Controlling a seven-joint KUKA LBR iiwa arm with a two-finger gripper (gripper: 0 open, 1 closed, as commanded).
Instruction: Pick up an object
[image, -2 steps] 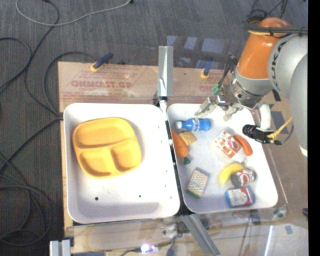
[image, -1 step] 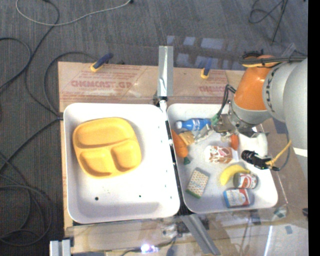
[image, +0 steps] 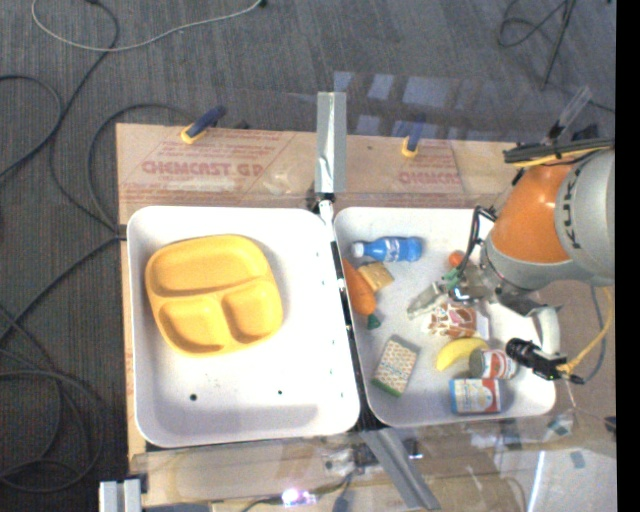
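Observation:
The right bin holds several objects. A blue and white bottle lies at its back, with a tan box and an orange carrot by the left wall. A patterned green box lies toward the front. A yellow banana, a red and white packet and two cans crowd the front right. My gripper hangs low over the bin's middle, just above the packet and right of the carrot. Nothing shows as held in it.
The left bin holds a yellow compartment tray. A metal divider rail runs back between the bins. The grey arm with its orange band covers the right bin's back right corner. Black cables lie on the floor around the bench.

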